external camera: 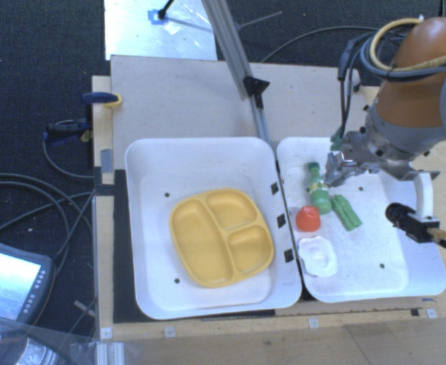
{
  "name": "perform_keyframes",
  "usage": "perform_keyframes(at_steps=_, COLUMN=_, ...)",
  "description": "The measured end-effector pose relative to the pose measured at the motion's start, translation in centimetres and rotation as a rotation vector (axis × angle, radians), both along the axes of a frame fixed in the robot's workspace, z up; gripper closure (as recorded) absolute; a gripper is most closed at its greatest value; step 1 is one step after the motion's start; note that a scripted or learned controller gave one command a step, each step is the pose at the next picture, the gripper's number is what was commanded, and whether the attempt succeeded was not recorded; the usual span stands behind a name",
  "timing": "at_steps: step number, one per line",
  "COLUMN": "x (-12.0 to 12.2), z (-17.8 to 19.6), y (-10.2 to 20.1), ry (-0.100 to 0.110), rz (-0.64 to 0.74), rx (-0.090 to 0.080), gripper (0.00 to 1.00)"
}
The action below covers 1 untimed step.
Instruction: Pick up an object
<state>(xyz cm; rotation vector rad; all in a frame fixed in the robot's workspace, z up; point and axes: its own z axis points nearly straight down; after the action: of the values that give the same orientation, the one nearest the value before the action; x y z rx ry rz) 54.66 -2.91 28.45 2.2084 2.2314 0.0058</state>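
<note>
The gripper (336,175) is seen low over the right bin (413,280), at the end of the grey arm (421,90) that reaches in from the right. Whether the fingers are apart or together cannot be told, since the tips are lost against the dark metal of the wrist and against the green bottle (317,190) just beneath them. That bottle is judged the likeliest target: it lies directly below and slightly to the left of the fingertips, touching them or nearly so, though contact cannot be confirmed. Its long axis runs from a small cap near the fingertips down and away toward the front of the bin, roughly in line with the fingers' own approach. A green stick-like piece (345,212) lies just beside it, below and to the right of the fingers, with its long axis slanted the same way. An orange cap-shaped object (308,219) is found further below the fingers, near the bottle's lower end, and a small white cup (317,256) lies beyond that again. Nothing is seen clamped between the fingers. A grasp across the bottle's narrow width, square to its long axis, is judged to be what the coming move depends on. The yellow divided plate (221,236) lies well apart, far to the left of the fingers, in the left bin (147,173).
</note>
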Motion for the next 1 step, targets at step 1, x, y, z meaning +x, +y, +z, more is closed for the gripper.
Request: perform_keyframes(at_steps=1, x=3.35, z=-1.27, y=4.32, ry=0.002, rz=0.000, rx=0.000, gripper=1.00)
